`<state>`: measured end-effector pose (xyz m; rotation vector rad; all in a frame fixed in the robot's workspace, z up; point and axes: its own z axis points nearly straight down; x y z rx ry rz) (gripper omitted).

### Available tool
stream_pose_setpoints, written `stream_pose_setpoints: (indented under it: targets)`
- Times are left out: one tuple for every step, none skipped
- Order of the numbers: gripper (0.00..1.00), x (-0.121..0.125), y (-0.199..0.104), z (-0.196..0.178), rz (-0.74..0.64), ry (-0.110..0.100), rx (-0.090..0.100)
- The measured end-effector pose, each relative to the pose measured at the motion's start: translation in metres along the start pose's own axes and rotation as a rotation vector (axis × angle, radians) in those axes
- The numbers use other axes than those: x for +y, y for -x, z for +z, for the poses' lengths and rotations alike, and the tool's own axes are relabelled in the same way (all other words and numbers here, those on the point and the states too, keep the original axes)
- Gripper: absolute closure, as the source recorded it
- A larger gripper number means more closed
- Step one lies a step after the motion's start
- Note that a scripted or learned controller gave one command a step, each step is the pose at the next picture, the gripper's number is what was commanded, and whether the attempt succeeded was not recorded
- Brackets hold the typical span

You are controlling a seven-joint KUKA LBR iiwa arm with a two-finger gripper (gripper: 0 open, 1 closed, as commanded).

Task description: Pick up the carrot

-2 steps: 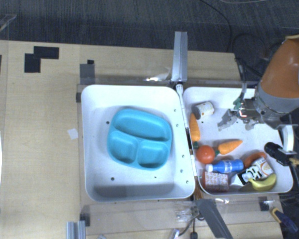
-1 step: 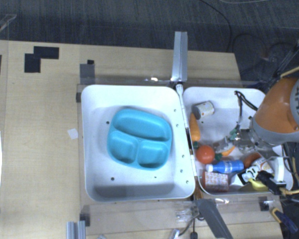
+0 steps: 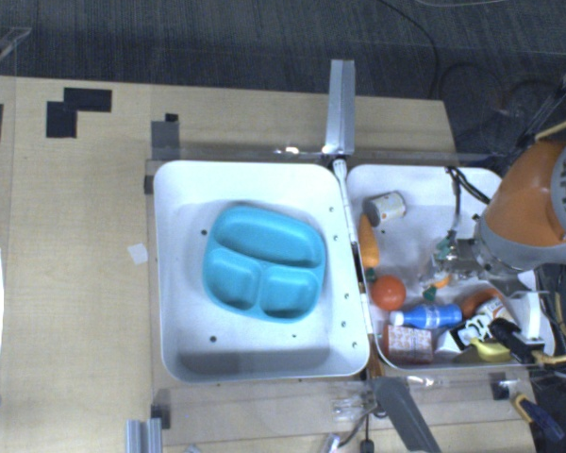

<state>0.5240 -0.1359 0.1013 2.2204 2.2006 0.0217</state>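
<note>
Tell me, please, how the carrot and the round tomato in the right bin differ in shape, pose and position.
The carrot is long and slim, while the tomato is round. The carrot lies lengthwise along the bin's left wall; the tomato sits nearer the viewer and further from that wall, beside the blue-capped bottle. The carrot is paler orange, the tomato redder. Both lie in the right bin.
</note>
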Motion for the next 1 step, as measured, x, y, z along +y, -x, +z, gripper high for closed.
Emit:
stream_pose_setpoints:
  targets:
    - [1.00, 0.0225, -0.0397, -0.0857, -0.194, -0.013, 0.002]
